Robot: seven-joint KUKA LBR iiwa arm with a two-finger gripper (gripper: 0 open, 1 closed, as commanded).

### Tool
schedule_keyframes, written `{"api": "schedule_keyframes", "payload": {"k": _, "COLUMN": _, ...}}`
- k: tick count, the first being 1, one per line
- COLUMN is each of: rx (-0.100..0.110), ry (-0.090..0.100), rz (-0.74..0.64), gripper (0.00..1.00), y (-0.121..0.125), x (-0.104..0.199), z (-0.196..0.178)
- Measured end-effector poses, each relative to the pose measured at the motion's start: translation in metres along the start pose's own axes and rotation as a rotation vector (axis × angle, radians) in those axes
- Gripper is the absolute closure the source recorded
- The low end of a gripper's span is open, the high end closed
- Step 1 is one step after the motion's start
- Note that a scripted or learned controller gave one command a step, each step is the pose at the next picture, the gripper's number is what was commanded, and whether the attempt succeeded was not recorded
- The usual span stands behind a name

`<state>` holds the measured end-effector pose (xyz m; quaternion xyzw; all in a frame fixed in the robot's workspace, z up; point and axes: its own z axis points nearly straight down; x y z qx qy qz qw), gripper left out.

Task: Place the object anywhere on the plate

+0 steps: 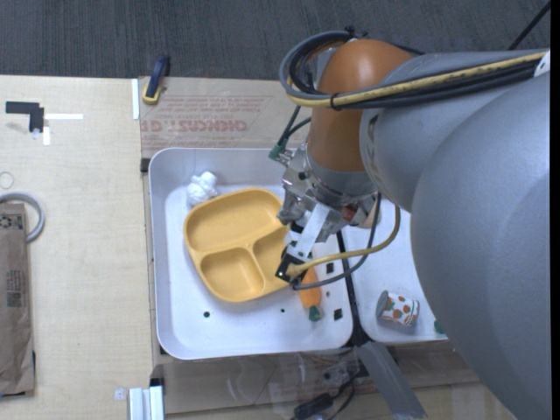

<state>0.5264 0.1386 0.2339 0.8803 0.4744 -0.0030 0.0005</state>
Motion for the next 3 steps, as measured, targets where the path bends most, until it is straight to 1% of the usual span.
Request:
{"api": "schedule_keyframes", "payload": {"k": 1, "rx": 0.0, "ry": -0.001, "rz": 0.125, "gripper": 1.0, "y": -0.015, "x": 0.094, "z": 0.017}}
{"api": "schedule_keyframes", "payload": {"k": 2, "rx": 0.001, "ry": 0.002, "rz": 0.413, "gripper": 1.0, "y": 0.011, "x": 0.113, "z": 0.094}}
{"api": "schedule_keyframes", "payload": {"k": 3, "rx": 0.0, "ry": 0.003, "rz": 0.413, "gripper": 0.0, "y": 0.011, "x": 0.114, "z": 0.093}}
